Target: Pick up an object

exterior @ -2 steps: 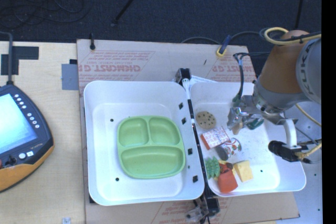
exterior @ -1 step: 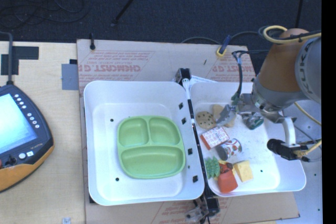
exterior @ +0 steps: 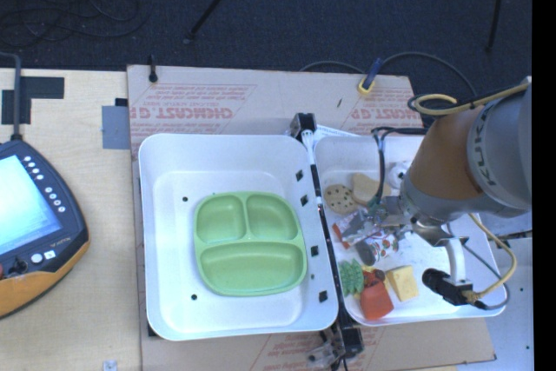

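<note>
The hand (exterior: 375, 232) hovers over a round brown cookie (exterior: 340, 198); whether it's closed, I cannot tell.

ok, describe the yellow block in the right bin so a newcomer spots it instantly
Start at the right shallow white bin, the one the grey arm reaches into. Near its front edge lies a small cluster of toy food; the pale yellow cheese-like wedge sits at the cluster's right. Its neighbours are a red block and a green leafy piece.
</note>
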`<state>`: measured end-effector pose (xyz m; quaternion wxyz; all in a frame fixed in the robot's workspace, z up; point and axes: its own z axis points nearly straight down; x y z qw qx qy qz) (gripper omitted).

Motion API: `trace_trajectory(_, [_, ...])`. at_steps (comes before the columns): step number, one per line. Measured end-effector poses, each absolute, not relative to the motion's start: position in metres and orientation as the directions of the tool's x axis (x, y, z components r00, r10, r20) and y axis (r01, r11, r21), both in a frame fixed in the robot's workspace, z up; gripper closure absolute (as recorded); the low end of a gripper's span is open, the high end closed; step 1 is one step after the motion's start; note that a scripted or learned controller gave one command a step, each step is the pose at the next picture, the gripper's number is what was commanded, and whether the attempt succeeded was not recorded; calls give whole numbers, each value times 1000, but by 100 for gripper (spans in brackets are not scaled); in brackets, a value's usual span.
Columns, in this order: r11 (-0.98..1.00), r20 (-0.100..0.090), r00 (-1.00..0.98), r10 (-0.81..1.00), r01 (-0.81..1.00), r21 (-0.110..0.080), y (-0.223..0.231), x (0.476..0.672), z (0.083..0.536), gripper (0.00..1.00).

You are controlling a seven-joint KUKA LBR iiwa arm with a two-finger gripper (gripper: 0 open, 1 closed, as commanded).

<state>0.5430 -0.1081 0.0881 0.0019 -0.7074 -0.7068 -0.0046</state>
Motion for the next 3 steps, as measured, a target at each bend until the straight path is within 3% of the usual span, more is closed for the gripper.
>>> trace_trajectory(1, [-7,-4,7,1000,1000,16,-101,513,92,0])
trace_trajectory(2, [4,-1,-4,1000,1000,9,-103,650,91,0])
trace_trajectory(3, [-1,-5,1,1000,1000,7,-92,647,91,0])
